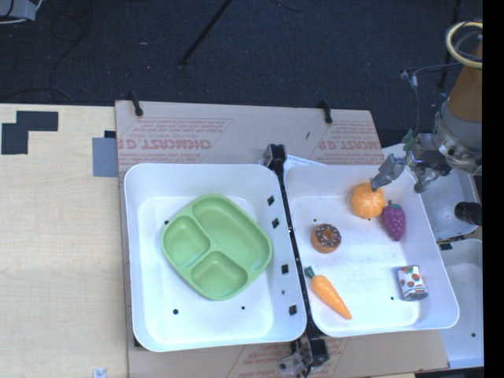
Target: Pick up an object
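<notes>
A: What's on the worktop [55, 235], biggest first?

B: Cardboard sheet [236, 136] under everything, w/ red print on it, seen upside down and mirrored from here. I make out something like "CHEMCRZT" but can't vouch for the letters. Same print shows at the bottom edge. On it, two white bins side by side: left bin [150, 321] and right bin [441, 305], joined by a black divider strip w/ clips.

A: Contents?

B: Left bin has a green plate [216, 246] w/ three compartments, lying flat, approx. centre. Right bin, by size: carrot [331, 294] near the front-left, tip toward the front; orange [368, 201] at the back; purple grapes [394, 220] just beside the orange on its right, about touching; choc donut [325, 238] left of mid-bin; small can [411, 283] w/ a red and white label at the right, text too small to read.

A: And your hand?

B: My hand [405, 176] is over the right bin's back-right corner, fingers spread apart, pointing down. Left finger tip sits right at the orange's top edge; right finger is out past the bin rim. Nothing between them, so I've got hold of nothing.
</notes>
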